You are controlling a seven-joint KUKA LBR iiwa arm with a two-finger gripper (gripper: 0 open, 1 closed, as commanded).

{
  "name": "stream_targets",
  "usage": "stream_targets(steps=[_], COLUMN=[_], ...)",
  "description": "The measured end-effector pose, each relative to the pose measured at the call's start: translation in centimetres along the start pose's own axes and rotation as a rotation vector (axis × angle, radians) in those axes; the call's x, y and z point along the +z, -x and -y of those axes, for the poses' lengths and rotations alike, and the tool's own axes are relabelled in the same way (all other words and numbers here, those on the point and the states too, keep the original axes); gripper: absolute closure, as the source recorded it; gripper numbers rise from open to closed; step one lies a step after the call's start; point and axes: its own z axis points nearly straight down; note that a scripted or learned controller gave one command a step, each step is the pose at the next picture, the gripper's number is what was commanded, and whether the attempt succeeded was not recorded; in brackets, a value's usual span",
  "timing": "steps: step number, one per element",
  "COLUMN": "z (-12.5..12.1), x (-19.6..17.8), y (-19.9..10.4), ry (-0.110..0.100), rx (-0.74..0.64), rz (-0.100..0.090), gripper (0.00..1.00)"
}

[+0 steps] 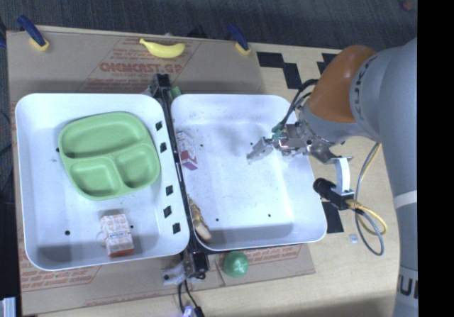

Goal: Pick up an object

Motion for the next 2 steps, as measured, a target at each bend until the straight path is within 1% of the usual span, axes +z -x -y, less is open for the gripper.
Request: stream_targets(steps=[1, 2], z=[-8.7, -5.3], x=[-2.4, 3.9], y=[0.0, -0.1], ry=[0.003, -0.002], rx=[0.001, 0.000], rz=[-0.001, -0.001], gripper=[0.00, 0.00])
